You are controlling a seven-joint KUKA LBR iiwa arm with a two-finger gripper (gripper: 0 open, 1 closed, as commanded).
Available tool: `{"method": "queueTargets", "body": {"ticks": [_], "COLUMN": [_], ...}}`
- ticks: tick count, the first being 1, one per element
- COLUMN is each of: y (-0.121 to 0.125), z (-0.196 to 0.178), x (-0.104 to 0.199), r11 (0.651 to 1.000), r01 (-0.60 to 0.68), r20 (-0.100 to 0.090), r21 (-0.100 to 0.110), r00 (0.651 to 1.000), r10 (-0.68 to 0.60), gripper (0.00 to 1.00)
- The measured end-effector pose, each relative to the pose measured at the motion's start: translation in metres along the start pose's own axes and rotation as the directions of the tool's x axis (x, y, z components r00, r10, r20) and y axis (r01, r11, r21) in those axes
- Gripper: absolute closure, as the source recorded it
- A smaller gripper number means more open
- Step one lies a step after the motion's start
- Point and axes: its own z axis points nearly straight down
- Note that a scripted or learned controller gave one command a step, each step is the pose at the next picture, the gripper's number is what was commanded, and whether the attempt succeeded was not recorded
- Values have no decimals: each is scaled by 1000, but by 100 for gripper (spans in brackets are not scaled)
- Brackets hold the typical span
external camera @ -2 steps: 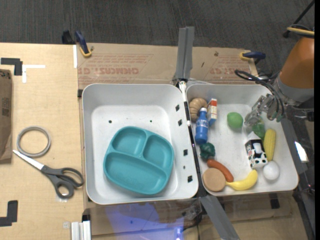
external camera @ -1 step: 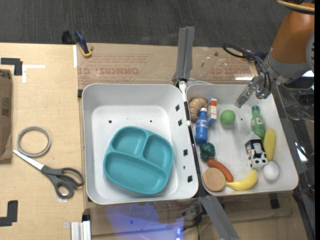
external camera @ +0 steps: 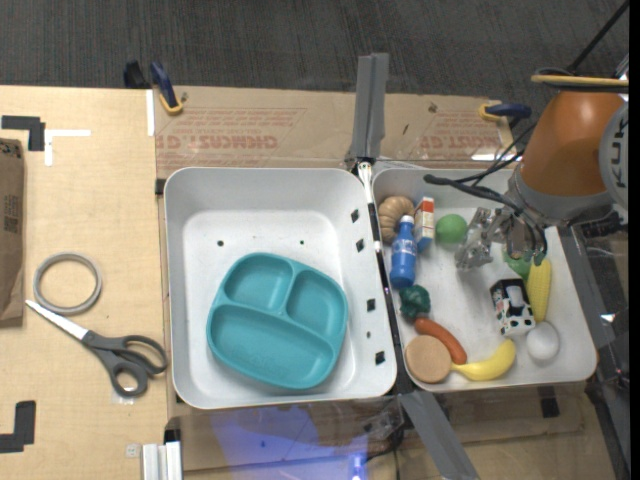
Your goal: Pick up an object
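Camera view is showing you the claw hanging over the far middle of the right bin, just right of a green ball; its metal fingers are blurring together from this angle, so you cannot tell whether they are spread or closed, and nothing is visibly sitting between them. No single object is being singled out, so you are choosing among small toys crowding that bin: a blue bottle, a red-and-white tube, a wooden knob, a dark green lump, a red sausage-shaped piece, a tan disc, two yellow bananas, a black-and-white figure and a white ball. All are probably light, stiff play pieces with smooth, slippery skins. The green ball is lying nearest, but round things are likely rolling out of a pinch, so you are better off closing across the bottle's narrow body. Room is tight, with neighbours touching and bin walls close. The left bin is holding a teal divided plate, and scissors and a tape ring are lying on the tabletop.
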Motion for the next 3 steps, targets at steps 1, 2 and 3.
{"method": "queueTargets", "body": {"ticks": [1,2,3], "y": [0,25,24], "z": [0,0,-1], "x": [0,61,129], "r11": [1000,998,945], "r01": [0,-65,-326], "r20": [0,-2,5], "r21": [0,0,-1], "r00": [1000,998,945], "r10": [0,65,326], "gripper": [0,0,0]}}
